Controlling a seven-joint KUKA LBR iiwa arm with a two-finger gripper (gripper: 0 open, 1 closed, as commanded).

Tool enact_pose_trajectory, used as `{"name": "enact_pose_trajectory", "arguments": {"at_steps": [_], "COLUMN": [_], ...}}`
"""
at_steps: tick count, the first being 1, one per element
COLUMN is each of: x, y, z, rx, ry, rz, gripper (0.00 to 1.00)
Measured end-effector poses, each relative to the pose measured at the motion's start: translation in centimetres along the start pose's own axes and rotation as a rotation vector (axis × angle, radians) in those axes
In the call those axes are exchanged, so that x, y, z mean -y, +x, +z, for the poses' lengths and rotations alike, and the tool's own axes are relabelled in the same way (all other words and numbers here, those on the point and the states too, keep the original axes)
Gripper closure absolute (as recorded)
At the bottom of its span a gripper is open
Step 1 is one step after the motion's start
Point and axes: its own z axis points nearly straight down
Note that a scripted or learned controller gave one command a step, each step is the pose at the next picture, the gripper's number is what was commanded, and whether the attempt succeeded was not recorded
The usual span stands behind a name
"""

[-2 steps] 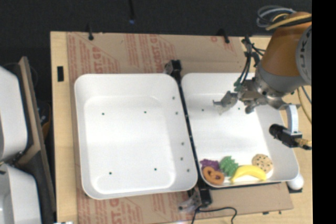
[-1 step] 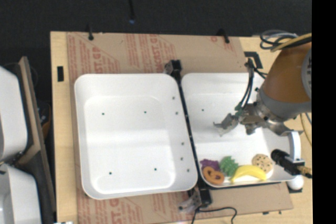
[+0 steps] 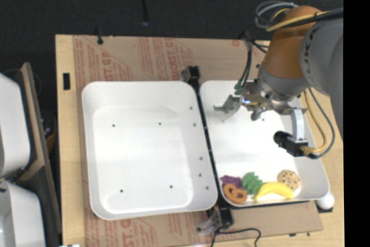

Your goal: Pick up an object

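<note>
Nearest the lens, along the near wall of the right bin, lies a small row of toys, well below and a little right of the pincer. Largest of all is the bench, its brown cardboard top printed in red, spreading out to every side of the pincer. On it the left bin sits to the pincer's left, its white floor bare but for a few dark dots. The right bin lies directly under the pincer. The arm, grey with an orange band, comes in from the pincer's upper right, cables looping off it. The pincer hangs over the far part of the right bin, well apart from the toys; its fingers look spread with nothing between them, though the view is too blurred to be sure. Among the toys, the yellow banana is longest, then the orange donut, the cookie, the green leafy piece and the purple grapes.
</note>
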Motion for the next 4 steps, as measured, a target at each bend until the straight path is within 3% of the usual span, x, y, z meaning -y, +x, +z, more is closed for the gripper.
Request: {"name": "enact_pose_trajectory", "arguments": {"at_steps": [1,3,4], "x": [0.1,0.1,0.5], "y": [-0.3,8.4,11.2], "z": [-1.0,-2.7,-0.9], "rx": [0.0,-0.001,0.0], "ry": [0.001,0.002,0.004], "rz": [0.005,0.002,0.003], "gripper": [1.0,1.0,1.0]}}
